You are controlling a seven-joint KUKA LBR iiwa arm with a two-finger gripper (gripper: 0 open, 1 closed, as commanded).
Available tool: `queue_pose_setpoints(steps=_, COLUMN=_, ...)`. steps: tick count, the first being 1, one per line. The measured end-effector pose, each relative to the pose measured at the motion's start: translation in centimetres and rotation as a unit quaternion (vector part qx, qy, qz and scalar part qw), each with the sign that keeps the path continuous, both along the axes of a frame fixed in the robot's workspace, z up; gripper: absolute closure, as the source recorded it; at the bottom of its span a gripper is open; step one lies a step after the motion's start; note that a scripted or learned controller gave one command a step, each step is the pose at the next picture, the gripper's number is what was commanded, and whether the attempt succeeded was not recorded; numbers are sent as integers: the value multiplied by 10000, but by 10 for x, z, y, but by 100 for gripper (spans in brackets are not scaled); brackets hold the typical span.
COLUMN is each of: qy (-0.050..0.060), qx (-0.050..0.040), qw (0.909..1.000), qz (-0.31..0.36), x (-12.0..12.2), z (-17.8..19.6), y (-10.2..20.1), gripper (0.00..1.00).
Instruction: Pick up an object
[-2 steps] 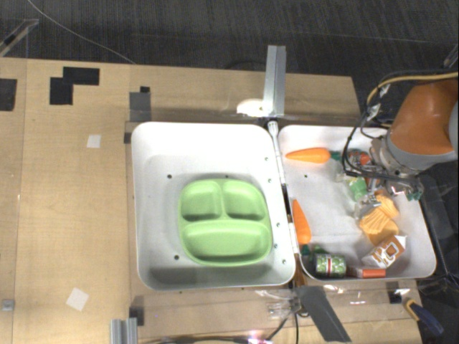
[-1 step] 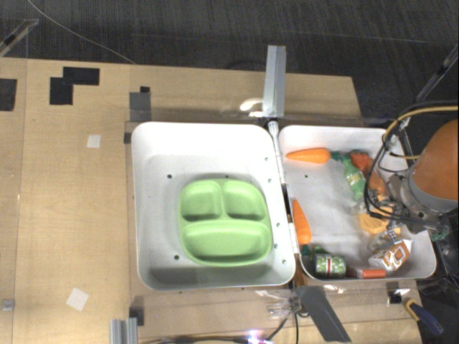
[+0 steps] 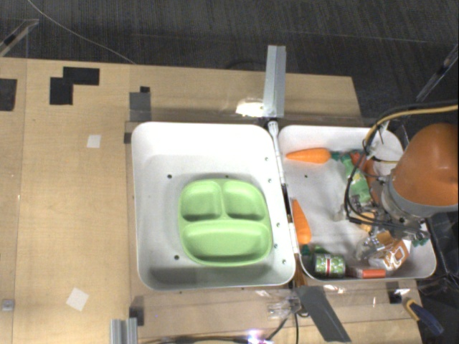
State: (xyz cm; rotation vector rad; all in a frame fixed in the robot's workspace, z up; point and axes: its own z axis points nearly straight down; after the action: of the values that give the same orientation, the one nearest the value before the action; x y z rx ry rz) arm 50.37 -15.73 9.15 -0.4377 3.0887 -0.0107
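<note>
We find the hand [image 3: 384,244] low in the right-hand shallow white bin [image 3: 324,192], over crinkled clear wrappers; its grip we cannot tell. Judged step: reaching. A green can [image 3: 329,265] lies just beside it; next, a confirmed closure.

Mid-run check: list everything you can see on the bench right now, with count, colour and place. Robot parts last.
bins: 2, white, side by side on the bench, left bin, right bin
divided plate: 1, light green, middle of left bin
carrots: 2, orange, right bin; one at its far edge, one along its left wall
can: 1, green and red, near edge of right bin
small items under the arm: count unclear
arm: 1, orange band, over the right bin
</note>
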Motion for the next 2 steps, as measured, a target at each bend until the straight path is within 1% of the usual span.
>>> queue_pose_setpoints(steps=1, qy=-8, qx=-24, qw=9980, qz=634, x=0, z=0, y=5, gripper=0)
queue_pose_setpoints(steps=2, qy=18, qx=-3, qw=9990, qz=449, x=4, z=0, y=-26, gripper=0)
